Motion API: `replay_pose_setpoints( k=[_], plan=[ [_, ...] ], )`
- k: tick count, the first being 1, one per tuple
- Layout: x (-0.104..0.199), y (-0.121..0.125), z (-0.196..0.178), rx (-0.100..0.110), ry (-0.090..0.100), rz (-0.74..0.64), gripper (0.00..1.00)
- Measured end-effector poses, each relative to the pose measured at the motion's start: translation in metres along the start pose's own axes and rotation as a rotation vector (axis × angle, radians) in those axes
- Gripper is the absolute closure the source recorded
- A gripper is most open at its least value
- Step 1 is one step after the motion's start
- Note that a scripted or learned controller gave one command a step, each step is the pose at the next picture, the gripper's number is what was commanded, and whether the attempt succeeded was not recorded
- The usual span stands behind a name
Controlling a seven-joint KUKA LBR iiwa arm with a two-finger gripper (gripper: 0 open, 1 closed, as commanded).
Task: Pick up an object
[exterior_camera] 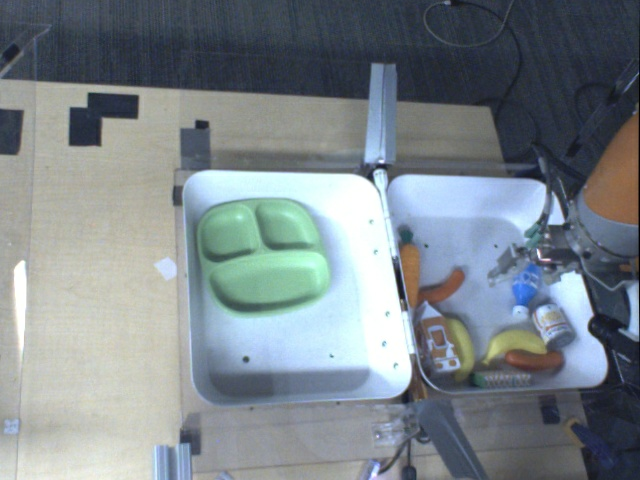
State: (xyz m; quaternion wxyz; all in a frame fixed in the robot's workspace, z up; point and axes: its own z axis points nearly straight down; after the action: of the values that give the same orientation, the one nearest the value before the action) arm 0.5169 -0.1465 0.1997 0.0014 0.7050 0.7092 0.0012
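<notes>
Pale wooden bench top (100, 268) with a few black tape marks sits on dark carpet, with two shallow white bins set side by side on it. Left white bin (290, 368) has just a green three-section plastic tray (264, 254) in it. Right white bin (460, 203) is where all the pickable stuff is: an orange carrot (409, 271) lying along the left wall, a reddish-orange sausage-shaped piece (444, 285) just beside it, a small printed snack packet (437, 339) near the front-left corner, a yellow banana (512, 345) by the front wall with a red and green chili-like pepper (520, 362) touching it, a small white labelled jar (552, 325), and a little blue bottle (524, 293) right next to that.

Arm comes in from the right and the two-finger gripper (521, 258) hangs just above the blue bottle. Hard to say from this angle whether the fingers are spread or pinched, there's too much metal clutter around the tip, and nothing is visibly between them, so probably no grab yet.

Best guess is it's lining up on the bottle. To do that well it should centre over the cap, come straight down so it doesn't knock the jar beside it, and close across the narrow body, not the slippery top
</notes>
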Motion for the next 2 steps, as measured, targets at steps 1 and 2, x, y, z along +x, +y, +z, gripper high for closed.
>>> replay_pose_setpoints(
  k=[1,2],
  plan=[
    [0.046,-0.014,-0.004,-0.002,0.000,-0.401,0.00],
    [-0.034,-0.007,0.109,-0.009,-0.006,-0.274,0.00]
  ],
)
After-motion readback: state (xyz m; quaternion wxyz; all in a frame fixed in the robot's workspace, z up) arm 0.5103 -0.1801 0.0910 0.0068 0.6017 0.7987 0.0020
